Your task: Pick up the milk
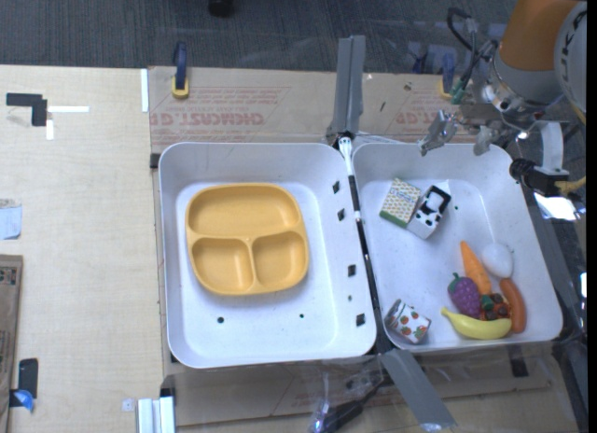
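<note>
The milk (430, 211), a small white carton with black cow patches, lies on its side in the upper middle of the right bin (532, 235). It touches a green-and-yellow checked box (401, 202) on its left. My gripper (459, 138) hangs over the back rim of the right bin, above and slightly right of the milk and well apart from it. Its two fingers (434, 135) are spread wide and open, with nothing between them.
The right bin also holds a carrot (474, 266), a white egg (497, 258), grapes (465, 294), a banana (478, 325), a sausage (514, 304) and a small patterned carton (408, 322) at the front left. A yellow divided plate (247, 237) lies in the left bin (177, 235).
</note>
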Available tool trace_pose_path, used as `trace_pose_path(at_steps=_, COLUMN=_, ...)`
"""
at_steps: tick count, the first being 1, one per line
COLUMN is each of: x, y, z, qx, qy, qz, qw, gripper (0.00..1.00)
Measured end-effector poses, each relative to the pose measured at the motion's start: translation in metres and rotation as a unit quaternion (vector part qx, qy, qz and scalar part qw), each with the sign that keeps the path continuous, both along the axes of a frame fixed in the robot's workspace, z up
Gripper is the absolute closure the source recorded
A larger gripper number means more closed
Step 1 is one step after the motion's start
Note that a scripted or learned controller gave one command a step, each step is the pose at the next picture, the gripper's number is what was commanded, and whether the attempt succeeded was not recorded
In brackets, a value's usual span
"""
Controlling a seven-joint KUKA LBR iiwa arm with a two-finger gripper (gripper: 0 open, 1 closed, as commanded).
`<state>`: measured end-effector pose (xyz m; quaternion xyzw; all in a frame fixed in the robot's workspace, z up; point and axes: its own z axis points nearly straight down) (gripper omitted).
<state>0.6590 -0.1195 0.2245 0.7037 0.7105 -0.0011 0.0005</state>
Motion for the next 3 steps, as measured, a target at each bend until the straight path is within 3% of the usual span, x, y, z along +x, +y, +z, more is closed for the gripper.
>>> trace_pose_path(at_steps=1, x=-0.041, y=-0.019, z=-0.128, qx=-0.0003, qy=-0.004, qz=0.099, qw=0.995, gripper=0.0)
trace_pose_path(at_steps=2, x=-0.039, y=-0.019, z=-0.118, qx=-0.0004, qy=-0.005, qz=0.099, qw=0.9951, gripper=1.0)
trace_pose_path(at_steps=3, x=-0.102, y=0.037, z=-0.033, qx=0.0011, qy=0.001, qz=0.085, qw=0.9964, gripper=1.0)
